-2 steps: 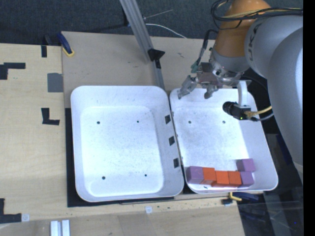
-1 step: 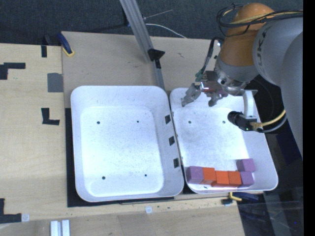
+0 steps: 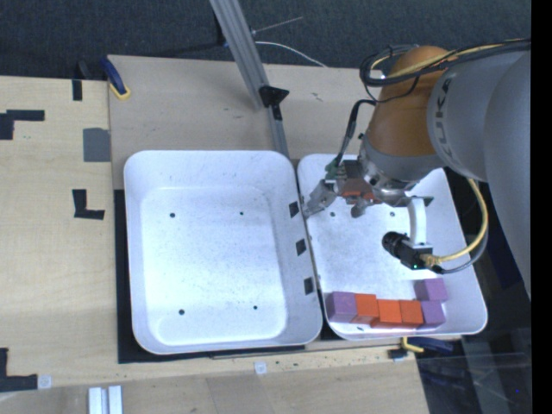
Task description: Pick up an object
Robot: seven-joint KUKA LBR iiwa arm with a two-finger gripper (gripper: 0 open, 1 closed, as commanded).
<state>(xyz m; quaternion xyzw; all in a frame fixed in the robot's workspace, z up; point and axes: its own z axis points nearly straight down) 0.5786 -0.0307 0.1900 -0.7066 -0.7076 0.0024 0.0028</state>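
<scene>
Blocks crowd right bin front (purple, orange); gripper above.

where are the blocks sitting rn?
In the camera view, the purple and orange blocks sit in a row along the near edge of the right bin, below the gripper.

A robotics lab or test cell. A plywood bench carries two white bins side by side on a black mat, with black tape marks along its left edge. A grey arm with an orange band and loose cables reaches in from the right. An aluminium strut rises from the bench's far edge, over dark carpet.
</scene>
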